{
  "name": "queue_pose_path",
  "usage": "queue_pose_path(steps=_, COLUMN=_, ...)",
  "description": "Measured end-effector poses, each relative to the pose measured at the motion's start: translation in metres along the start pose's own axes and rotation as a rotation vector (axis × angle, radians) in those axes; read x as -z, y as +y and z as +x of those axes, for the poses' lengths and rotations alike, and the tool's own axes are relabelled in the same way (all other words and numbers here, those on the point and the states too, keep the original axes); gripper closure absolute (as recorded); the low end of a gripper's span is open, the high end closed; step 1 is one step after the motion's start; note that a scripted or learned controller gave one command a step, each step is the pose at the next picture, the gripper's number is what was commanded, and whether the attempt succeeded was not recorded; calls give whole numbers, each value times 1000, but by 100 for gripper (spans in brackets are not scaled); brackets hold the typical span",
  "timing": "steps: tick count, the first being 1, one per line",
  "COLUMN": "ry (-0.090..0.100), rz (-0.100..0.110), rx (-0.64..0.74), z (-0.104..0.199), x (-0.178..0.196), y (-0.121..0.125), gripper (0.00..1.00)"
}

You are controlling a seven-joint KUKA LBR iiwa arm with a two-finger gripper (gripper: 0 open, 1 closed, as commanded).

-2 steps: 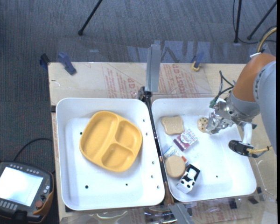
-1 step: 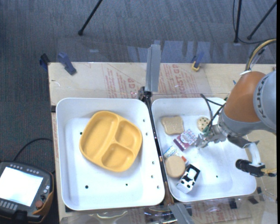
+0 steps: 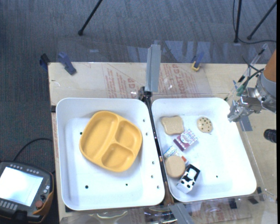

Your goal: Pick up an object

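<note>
The right bin (image 3: pixel 233 171) holds a slice of toast (image 3: pixel 172 124), a round cookie (image 3: pixel 205 124), a small pink packet (image 3: pixel 186 140), a blue-and-white wrapper (image 3: pixel 170 151), a tan round bun (image 3: pixel 175 166) and a black-and-white cow-patterned carton (image 3: pixel 189 178). My gripper (image 3: pixel 239 113) hangs at the bin's right rim, to the right of the cookie and apart from every item. Nothing sits between its fingers.
A yellow divided plate (image 3: pixel 111 140) lies in the left bin (image 3: pixel 70 181). A grey upright post (image 3: pixel 153 71) stands behind the seam between the bins. Clamps sit on the bench's back edge. A teach pendant (image 3: pixel 19 186) lies on the floor at lower left.
</note>
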State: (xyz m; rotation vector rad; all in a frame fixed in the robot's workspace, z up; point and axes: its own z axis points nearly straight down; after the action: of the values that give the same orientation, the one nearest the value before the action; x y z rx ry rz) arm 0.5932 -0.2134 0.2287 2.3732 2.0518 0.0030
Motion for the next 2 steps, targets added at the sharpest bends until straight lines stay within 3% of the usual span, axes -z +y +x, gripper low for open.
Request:
queue_pose_path(steps=1, ry=1, rz=7, rx=2, z=1, x=-3, y=-1, gripper=0)
queue_pose_path(steps=2, ry=2, rz=18, rx=-175, z=14, x=-113, y=-8, gripper=0)
